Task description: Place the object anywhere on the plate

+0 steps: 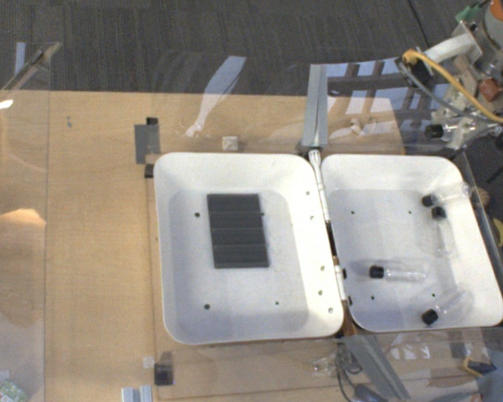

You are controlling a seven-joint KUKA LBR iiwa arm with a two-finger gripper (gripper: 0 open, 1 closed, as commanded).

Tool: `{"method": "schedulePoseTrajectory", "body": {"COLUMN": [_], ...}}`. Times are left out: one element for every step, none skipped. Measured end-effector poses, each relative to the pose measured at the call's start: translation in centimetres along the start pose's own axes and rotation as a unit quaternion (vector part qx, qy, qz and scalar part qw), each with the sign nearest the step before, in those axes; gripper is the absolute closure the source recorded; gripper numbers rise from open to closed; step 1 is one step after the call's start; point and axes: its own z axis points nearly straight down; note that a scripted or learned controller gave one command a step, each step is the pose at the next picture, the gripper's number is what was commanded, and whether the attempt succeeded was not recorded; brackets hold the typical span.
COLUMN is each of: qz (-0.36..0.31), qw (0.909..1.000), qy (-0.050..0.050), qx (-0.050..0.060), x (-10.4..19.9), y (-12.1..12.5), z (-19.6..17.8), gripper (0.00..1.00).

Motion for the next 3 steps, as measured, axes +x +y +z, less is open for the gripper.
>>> {"method": "schedulePoseTrajectory", "body": {"qz": [-0.065, -0.106, -0.142], "qw": [0.9979, 0.9943, 0.9899], "qy": [-0.001, -0.001, -0.003], "qx": [0.000, 0.001, 0.001], "x": [-2.7, -1.0, 2.4], "y": [-5.1, -13.2, -18.3], "z": [8.0, 10.4, 15.0], "gripper": [1.00, 1.00, 1.00]}}
